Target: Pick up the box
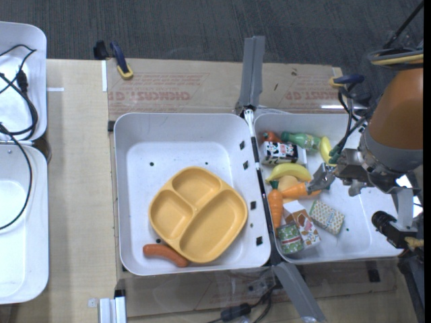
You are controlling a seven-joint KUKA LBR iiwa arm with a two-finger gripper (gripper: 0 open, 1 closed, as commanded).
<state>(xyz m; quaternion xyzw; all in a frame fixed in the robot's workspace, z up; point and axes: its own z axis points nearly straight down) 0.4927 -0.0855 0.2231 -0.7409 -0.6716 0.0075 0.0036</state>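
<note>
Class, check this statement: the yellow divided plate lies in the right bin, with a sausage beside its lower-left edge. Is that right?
One detail is wrong. The camera view shows the yellow divided plate in the left bin, not the right bin. The sausage does lie beside its lower-left edge.

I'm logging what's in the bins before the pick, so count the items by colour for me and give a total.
Orange: 3, two carrots, a sausage
Yellow: 3, divided plate, two bananas
Green: 2, bottle, patterned box
Black-and-white: 1, carton
Multicoloured: 2, small cartons
Total: 11
</note>
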